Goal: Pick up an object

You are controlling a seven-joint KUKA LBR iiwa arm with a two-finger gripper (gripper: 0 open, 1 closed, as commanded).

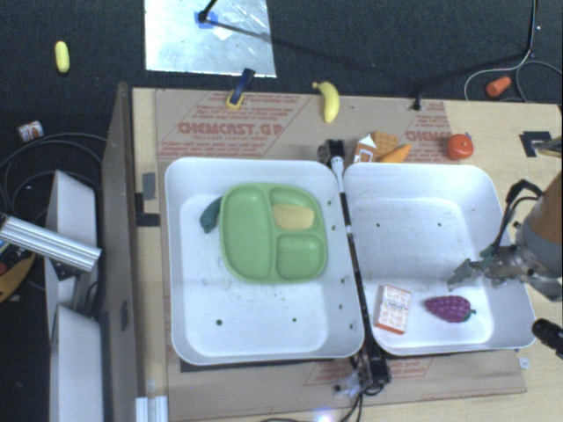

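Dark carpet surrounds my counter (264, 117), which carries two white bins side by side. My arm enters at three o'clock, largely cut off by the frame edge. My hand (479, 271) hovers inside the right bin (413, 192), grasping nothing; whether it is spread or clenched I cannot tell. Purple grapes (449, 308) lie just beside it at seven o'clock, with a small carton (393, 309) at their nine o'clock.

In your left bin (189, 323) a divided tray (272, 233) lies toward the back. In the right bin (422, 178), the small carton (393, 309) sits at the front, with the bunch of grapes (449, 308) just to its right.
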